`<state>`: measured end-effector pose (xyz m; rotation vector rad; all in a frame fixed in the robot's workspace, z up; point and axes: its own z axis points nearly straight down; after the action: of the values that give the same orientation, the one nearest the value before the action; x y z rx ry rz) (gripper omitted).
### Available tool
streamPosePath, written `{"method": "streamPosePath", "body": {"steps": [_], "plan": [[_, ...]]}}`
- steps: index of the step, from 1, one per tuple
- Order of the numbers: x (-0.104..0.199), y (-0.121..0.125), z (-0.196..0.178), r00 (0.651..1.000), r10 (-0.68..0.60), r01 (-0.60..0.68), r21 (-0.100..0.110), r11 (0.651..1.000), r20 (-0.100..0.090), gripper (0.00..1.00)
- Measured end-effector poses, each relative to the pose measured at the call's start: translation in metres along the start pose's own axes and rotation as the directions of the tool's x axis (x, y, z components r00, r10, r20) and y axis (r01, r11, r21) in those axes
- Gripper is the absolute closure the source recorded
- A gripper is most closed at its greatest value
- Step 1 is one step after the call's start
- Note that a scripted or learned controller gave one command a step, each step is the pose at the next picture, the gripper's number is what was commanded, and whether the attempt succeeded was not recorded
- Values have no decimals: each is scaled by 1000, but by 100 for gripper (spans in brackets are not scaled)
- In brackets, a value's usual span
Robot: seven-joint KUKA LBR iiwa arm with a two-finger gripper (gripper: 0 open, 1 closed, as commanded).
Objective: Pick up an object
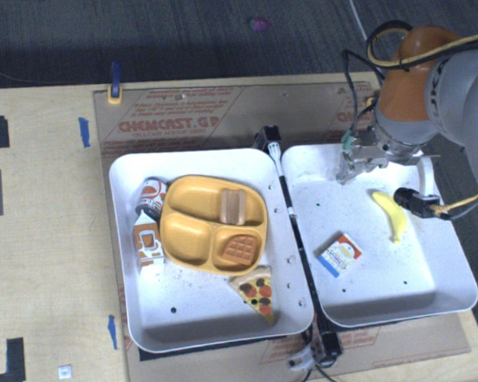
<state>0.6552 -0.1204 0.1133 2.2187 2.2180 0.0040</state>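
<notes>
Listing what lies before you, bin by bin:

Right bin (450, 290): a toy banana (388, 211), yellow, lying lengthwise toward the far right side; a small white carton (340, 255) with blue and orange print, flat on the floor nearer the middle. The two sit well apart.

Left bin (129, 259): a yellow divided plate (194, 222) bearing a brown block and a waffle-like piece; a pizza slice (257, 293) just beside its near edge; a can and a small printed box along the left wall.

Gripper (357, 160): at the right bin's far edge, above and left of the banana, holding nothing that you can see (whether its jaws stand open or closed cannot be told at this slant).

Handling note: the banana is likely your nearest candidate. It looks light, hard and smooth, so it may slip or roll. Take it across the thick middle of the curve, not at the tapered tips
</notes>
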Motion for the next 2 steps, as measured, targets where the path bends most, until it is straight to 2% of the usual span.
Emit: {"method": "streamPosePath", "body": {"steps": [1, 2], "plan": [[0, 0, 0, 1000, 0, 0, 0, 1000, 0, 0], [8, -62, 24, 1000, -1, 1, -8, 1000, 2, 0]]}}
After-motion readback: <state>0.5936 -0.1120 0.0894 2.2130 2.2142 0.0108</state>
